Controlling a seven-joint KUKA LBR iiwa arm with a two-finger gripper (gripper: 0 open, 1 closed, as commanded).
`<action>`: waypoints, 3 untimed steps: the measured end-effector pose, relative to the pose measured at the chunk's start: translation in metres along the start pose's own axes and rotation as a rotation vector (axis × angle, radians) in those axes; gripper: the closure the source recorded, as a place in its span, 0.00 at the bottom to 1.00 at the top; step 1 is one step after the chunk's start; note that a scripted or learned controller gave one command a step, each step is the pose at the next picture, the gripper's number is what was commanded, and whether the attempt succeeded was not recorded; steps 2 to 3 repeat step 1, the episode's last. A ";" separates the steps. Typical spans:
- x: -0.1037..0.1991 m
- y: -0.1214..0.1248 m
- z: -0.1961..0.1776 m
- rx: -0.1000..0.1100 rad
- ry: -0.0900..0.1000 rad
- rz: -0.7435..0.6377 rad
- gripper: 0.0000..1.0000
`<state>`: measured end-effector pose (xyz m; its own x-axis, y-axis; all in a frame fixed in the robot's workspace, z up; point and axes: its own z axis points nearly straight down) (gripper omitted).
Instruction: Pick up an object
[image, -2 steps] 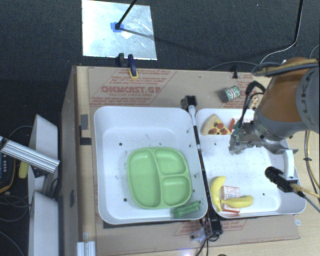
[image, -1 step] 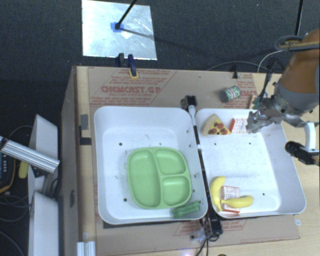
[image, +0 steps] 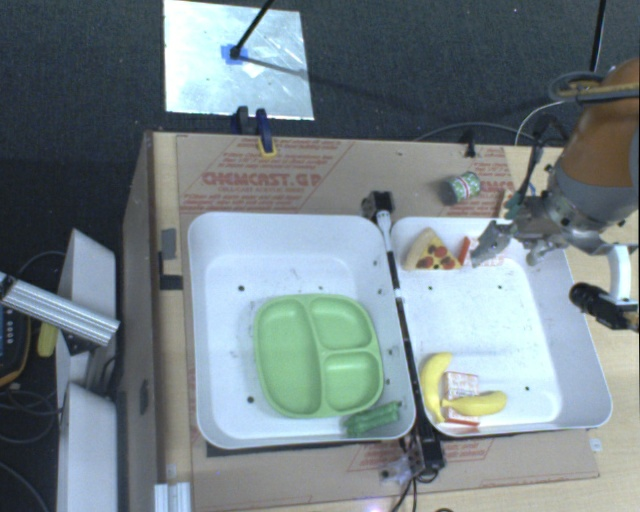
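The right bin (image: 520, 310) holds a pizza slice (image: 430, 250) and a thin red-orange stick (image: 464, 250) at its far left corner. Near its front edge lie two yellow bananas (image: 434, 385) (image: 480, 404) with a small red-and-white carton (image: 461, 384) between them. My gripper (image: 489, 247) hangs over the far edge of this bin, just right of the red-orange stick, with nothing visibly held. In the left bin (image: 290, 250) a green divided plate (image: 318, 355) lies flat, and a dark green oblong piece (image: 372, 420) rests at the front right corner.
A small green-and-white can (image: 462, 187) lies on the bench behind the right bin. The arm's grey and orange body (image: 600, 150) fills the upper right. A black clamp (image: 380, 207) sits where the two bins meet at the back.
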<state>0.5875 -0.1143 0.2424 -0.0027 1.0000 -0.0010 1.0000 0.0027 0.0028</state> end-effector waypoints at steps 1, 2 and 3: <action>0.008 0.055 0.104 0.004 0.001 -0.001 0.00; 0.008 0.055 0.104 0.004 0.001 -0.001 0.00; 0.008 0.055 0.104 0.004 0.001 -0.001 0.00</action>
